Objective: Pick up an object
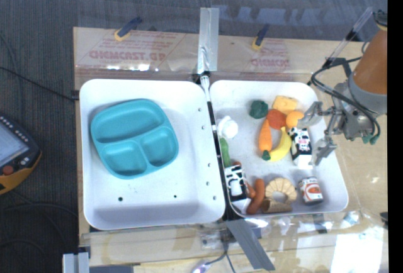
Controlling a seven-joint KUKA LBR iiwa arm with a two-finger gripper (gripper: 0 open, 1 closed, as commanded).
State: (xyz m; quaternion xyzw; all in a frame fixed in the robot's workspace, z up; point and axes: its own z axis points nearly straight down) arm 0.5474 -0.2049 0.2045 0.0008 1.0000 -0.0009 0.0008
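Objects for picking lie heaped in the right bin, which fills the centre-right of the frame. Near its top sits a dark green lump, and just right of it a yellow piece above a red-orange one and a small orange ball. Below those, a carrot stands nearly upright, touching a banana that curves along its lower right. A black-and-white carton lies just right of the banana. Along the bin's left wall I see a white round piece, a green stick and another black-and-white carton. At the bottom are a reddish sausage, a ring-shaped pastry and a small red-and-white can.

My gripper hangs over the right side of this bin, in the middle right of the frame. My two fingers are spread well apart, one toward the upper part and one lower down, and nothing is between them. The lower finger is close to the right-hand carton, though I cannot tell whether it touches.

The left bin holds a teal divided tray in its upper half.
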